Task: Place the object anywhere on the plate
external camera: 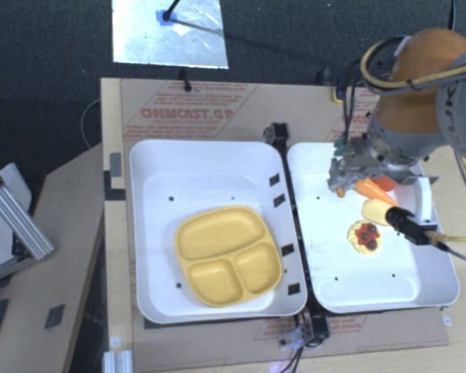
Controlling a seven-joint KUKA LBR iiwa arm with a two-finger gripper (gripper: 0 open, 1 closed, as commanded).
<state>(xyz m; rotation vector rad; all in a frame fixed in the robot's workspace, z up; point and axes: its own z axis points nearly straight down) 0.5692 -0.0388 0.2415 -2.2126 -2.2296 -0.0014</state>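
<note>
Two white bins (217, 158), one yellow plate (228, 253), three toy foods.
Gripper (343, 179), jaw state unclear, over the orange carrot-like piece (375, 189) at right.

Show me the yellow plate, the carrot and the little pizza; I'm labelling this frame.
Yellow plate (217, 238): camera view, floor of its large top compartment.
Carrot (370, 187): camera view, middle of its orange body, by the pincer.
Little pizza (365, 237): camera view, its red-topped centre.
</note>
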